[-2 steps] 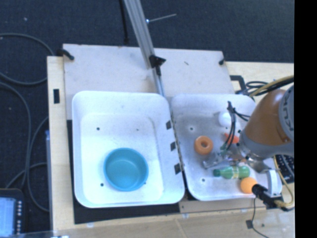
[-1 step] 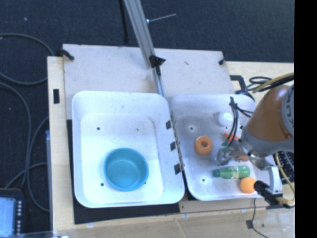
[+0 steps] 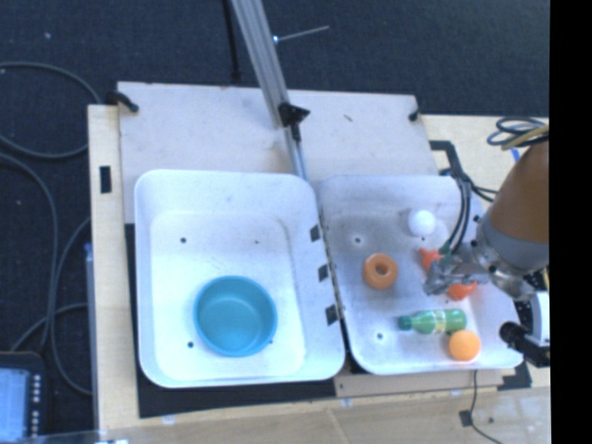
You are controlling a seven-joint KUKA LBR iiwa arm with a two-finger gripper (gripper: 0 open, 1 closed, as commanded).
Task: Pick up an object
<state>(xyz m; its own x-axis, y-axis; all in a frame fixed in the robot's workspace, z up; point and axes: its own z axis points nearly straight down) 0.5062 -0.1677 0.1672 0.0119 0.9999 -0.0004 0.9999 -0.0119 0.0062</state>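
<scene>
Where the arm (image 3: 518, 220) reaches in over the right bin (image 3: 370, 202), the gripper (image 3: 446, 280) sits low among the objects, just beside a red-orange item (image 3: 431, 258) partly hidden beneath it. Whether the jaws are wide or narrow I cannot tell. Noted in the same bin: a white ball (image 3: 422, 220), an orange ring (image 3: 380, 272), a green bottle (image 3: 433, 321) lying flat, an orange ball (image 3: 463, 344). Left bin (image 3: 166, 202) contains a blue bowl (image 3: 236, 315). Both bins rest on the worktop (image 3: 203, 118).
</scene>
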